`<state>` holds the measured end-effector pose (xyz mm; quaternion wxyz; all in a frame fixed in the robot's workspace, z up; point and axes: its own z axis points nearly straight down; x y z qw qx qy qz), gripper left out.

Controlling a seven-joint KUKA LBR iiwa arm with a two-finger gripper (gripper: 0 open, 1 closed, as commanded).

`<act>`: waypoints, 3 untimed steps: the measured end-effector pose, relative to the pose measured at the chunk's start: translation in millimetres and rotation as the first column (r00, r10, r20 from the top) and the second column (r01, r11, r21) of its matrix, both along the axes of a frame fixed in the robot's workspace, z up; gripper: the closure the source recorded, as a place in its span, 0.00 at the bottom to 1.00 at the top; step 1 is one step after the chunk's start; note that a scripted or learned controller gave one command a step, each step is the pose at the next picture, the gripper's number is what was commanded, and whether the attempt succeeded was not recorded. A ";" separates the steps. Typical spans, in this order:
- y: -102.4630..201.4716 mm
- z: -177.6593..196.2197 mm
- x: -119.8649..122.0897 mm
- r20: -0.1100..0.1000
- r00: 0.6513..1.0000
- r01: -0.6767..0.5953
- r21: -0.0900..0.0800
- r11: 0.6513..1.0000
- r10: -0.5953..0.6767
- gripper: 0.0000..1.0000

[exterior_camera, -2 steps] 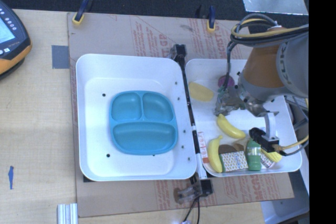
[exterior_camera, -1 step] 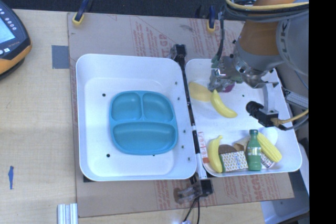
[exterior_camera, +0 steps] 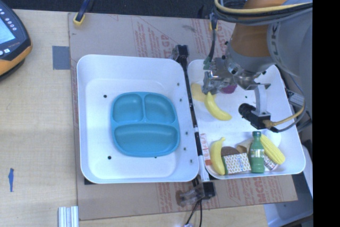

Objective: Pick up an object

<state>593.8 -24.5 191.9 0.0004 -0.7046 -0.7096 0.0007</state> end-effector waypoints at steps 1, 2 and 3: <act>15.8 0.0 10.1 0.001 1.000 0.000 -0.001 1.000 0.000 1.00; 39.1 0.1 32.4 0.001 1.000 0.000 0.000 1.000 0.000 1.00; 52.9 -0.4 -3.8 -0.007 1.000 0.000 -0.001 1.000 0.000 1.00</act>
